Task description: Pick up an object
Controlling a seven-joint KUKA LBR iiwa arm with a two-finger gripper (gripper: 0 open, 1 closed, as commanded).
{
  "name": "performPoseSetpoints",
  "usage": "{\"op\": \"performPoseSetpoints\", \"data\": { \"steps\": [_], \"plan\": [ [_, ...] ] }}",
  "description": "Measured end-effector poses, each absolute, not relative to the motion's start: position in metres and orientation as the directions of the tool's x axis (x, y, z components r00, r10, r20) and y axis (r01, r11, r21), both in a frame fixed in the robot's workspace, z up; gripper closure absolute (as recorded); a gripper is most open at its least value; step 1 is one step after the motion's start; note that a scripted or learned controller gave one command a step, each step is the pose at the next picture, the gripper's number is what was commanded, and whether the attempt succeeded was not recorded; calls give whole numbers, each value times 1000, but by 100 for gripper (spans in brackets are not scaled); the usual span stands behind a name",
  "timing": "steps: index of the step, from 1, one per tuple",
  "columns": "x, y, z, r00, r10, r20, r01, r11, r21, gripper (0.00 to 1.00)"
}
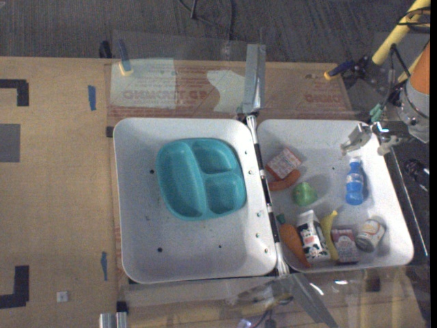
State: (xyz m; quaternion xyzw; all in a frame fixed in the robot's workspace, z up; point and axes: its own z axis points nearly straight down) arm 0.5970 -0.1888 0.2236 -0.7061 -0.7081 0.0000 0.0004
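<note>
My pincer (360, 137): it hung over the upper right corner of the right bin (403, 203), at the end of my arm that came in from the right. I could not tell if it was open or closed, and I saw nothing in it.

Nearest thing: the blue bottle (354, 182) lay just below my pincer in the view, a little toward the left. I judged it the natural target, because every other thing was farther.

Long axis of the bottle: it ran almost up-and-down in the view, with the cap end toward my pincer. I judged that a grip across its narrow width, from the left and right sides, would suit best.

Space around the bottle: the bin floor was bare on both sides of it, so the grip had room. The bin wall stood to the right of it, near but apart.

Other things: the green ball (305, 193) was farther left of my pincer and lower. The red packet (284, 162) lay still farther left. The can (370, 234), the small carton (311, 236) and the carrot (292, 243) lay well below, near the bottom edge.

Left bin (136, 238): it was well apart from my pincer, to the left, and held a teal divided tray (201, 178).

Risk: I judged that the round bottle could roll sideways if I touched one side first.
</note>
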Motion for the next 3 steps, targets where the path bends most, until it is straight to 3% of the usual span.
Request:
{"op": "performPoseSetpoints", "data": {
  "steps": [1, 2, 3],
  "plan": [
    [580, -216, 97, -71, 997, 4, 997, 71, 7, 0],
    [580, -219, 106, -67, 998, -1, 998, 67, 7, 100],
    [616, -162, 227, -63, 998, -1, 998, 63, 2, 100]
  ]
}}
